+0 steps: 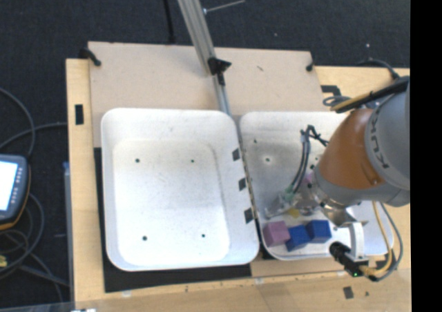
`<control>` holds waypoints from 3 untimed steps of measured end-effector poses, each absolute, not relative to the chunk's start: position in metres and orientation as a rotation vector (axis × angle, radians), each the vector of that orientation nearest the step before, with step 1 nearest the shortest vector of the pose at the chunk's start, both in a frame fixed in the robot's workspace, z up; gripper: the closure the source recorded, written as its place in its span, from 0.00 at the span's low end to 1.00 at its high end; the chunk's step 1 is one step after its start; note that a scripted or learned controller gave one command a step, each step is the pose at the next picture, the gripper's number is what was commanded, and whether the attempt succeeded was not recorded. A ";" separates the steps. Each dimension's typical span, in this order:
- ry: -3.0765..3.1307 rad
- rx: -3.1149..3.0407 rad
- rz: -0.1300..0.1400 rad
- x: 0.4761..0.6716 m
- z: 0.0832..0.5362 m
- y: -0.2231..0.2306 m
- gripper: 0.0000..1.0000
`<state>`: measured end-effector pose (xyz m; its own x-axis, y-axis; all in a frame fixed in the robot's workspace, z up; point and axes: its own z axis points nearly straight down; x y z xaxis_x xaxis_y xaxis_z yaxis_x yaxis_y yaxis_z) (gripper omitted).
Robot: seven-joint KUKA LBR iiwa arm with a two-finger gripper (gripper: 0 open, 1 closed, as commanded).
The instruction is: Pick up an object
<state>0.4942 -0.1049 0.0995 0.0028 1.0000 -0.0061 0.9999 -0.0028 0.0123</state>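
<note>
The arm reaches down into the right bin [266,139], its orange band and grey wrist covering much of the bin's right half. My gripper [295,200] points down near the bin's front middle, largely hidden under the wrist. Just in front of it lie a purple block [277,232], a blue block [299,237] and a second blue block [319,229], close together at the bin's near edge. A small yellowish-green item [293,212] lies right by the fingertips.
The left bin [124,128] stands beside the right one. A metal pole [197,24] slants across the back of the bench. Cables run along the arm, and a black fitting [342,254] sits at the right bin's front corner.
</note>
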 end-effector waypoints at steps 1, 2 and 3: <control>2.219 2.212 0.006 0.533 0.099 -0.090 0.00; 2.222 2.215 0.004 0.572 0.097 -0.091 0.00; 2.229 2.209 0.000 0.571 0.108 -0.093 1.00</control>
